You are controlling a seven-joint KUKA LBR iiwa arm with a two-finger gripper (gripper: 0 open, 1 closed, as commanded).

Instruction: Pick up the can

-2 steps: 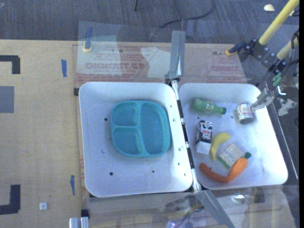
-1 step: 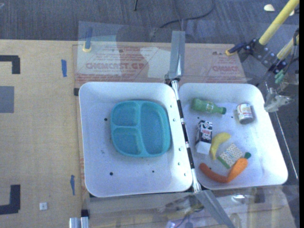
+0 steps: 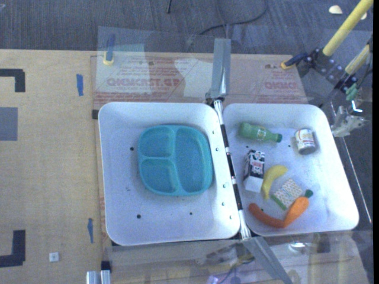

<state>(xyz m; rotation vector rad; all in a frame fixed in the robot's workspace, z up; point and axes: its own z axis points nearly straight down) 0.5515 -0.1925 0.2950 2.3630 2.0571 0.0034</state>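
The can (image 3: 305, 141) lies tipped on its side in the right-hand bin (image 3: 340, 158), up toward the far right corner, just right of the green bottle (image 3: 259, 132) and clear of it. It looks small, light, stiff and smooth, likely to roll, so I'd pinch across its round body. The gripper (image 3: 349, 118) hangs just beyond the can at the bin's rim; how it's set I cannot tell.

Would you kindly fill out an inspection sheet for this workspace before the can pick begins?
Surface: two white bins side by side; left bin, right bin.
Job's things: can lying in the right bin's far right corner, apart from other items.
Clutter: green bottle, small carton, banana, carrot in the right bin; blue divided plate in the left.
Grippers: gripper beyond the right bin's rim; fingers unclear.
Cables: black cable loop on the floor.
Surroundings: brown board, blue tape.
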